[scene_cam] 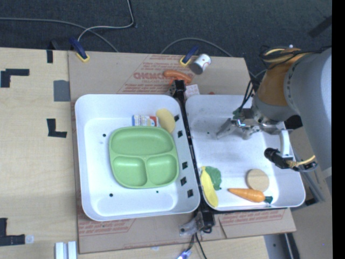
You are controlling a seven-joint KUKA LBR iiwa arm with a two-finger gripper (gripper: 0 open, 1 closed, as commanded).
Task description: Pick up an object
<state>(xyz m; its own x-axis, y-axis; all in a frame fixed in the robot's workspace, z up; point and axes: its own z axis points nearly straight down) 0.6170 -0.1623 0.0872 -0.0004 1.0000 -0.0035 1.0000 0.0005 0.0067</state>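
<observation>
Apparently hung over the upper part of the right bin (280,112), jaws (229,127) spread and pinching nothing. Lay well below them, near that bin's lower edge: carrot (247,194), round biscuit (257,179). Risked closing on bare floor if lowered straight.

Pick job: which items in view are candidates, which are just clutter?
Candidates, right bin: carrot, banana, green leafy piece, tan round; left bin: green plate, small carton, yellow piece.
Clutter: blue clamps, cables, cardboard.
</observation>
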